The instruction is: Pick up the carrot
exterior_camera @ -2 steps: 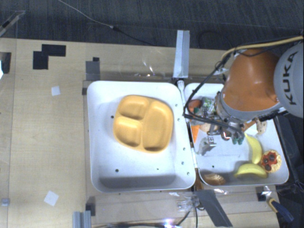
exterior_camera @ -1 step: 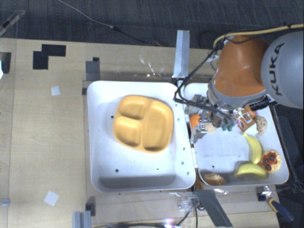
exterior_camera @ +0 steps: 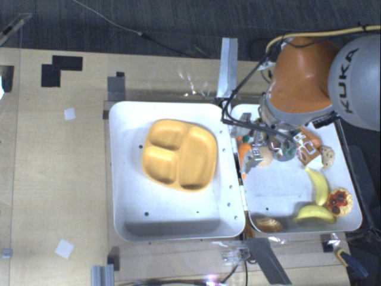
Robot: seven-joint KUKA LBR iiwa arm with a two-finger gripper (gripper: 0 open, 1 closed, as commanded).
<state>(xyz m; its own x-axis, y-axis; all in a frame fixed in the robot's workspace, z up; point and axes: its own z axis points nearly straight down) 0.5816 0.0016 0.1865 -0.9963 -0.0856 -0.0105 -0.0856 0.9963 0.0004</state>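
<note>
Over the right bin (exterior_camera: pixel 351 219) we are seeing the gripper (exterior_camera: pixel 257 155) hanging just beside the carrot (exterior_camera: pixel 243 151) lying at the bin's left wall, its closure impossible to tell.

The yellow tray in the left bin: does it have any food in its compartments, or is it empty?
Empty. The yellow tray lies in the left bin, and all three of its compartments show bare yellow surface.
</note>
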